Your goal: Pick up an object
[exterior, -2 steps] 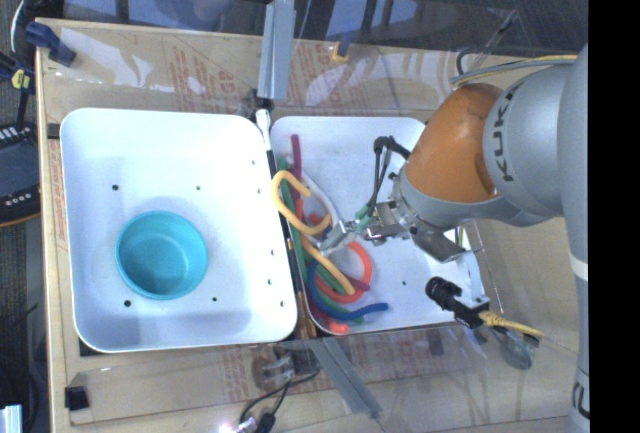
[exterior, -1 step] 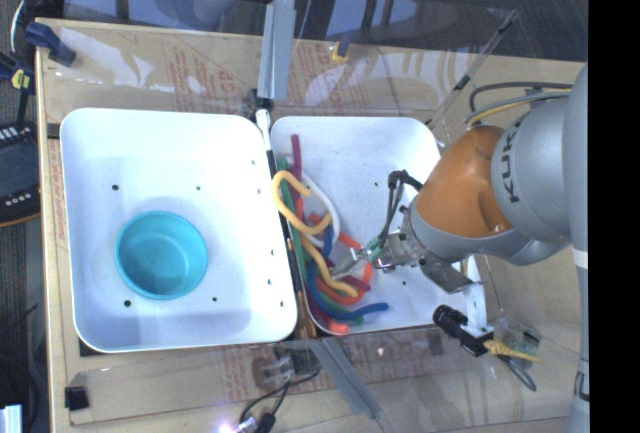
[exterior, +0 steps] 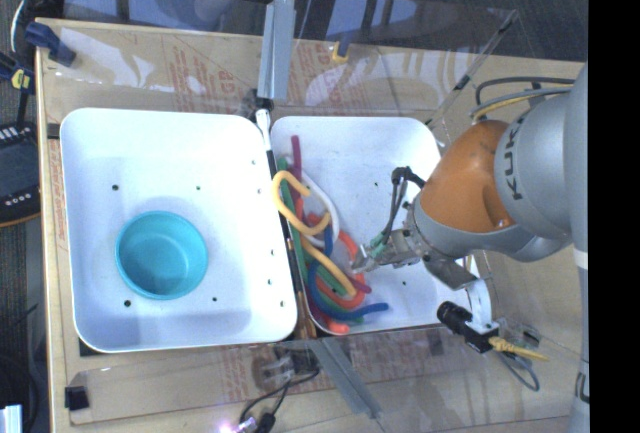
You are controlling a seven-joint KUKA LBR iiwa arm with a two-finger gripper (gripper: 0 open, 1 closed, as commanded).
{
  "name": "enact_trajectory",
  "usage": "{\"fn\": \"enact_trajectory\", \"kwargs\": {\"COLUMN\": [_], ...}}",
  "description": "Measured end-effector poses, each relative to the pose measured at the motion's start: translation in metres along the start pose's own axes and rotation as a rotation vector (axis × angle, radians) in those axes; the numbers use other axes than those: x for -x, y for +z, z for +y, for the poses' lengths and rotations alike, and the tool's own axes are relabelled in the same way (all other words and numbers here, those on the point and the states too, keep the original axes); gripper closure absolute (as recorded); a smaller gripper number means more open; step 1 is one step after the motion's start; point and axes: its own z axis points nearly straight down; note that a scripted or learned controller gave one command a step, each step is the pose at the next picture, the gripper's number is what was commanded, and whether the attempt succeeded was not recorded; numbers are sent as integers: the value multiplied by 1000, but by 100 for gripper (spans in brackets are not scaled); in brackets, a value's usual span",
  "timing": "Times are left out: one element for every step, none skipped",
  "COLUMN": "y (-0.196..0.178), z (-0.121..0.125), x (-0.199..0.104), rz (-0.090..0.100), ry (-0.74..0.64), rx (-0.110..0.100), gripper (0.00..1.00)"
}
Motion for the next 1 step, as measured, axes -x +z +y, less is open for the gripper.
{"fn": "enact_trajectory", "kwargs": {"y": [-160], "z": [56], "x": [-29], "rz": [1], "ry": [203], "rx": [-5], "gripper": [100]}}
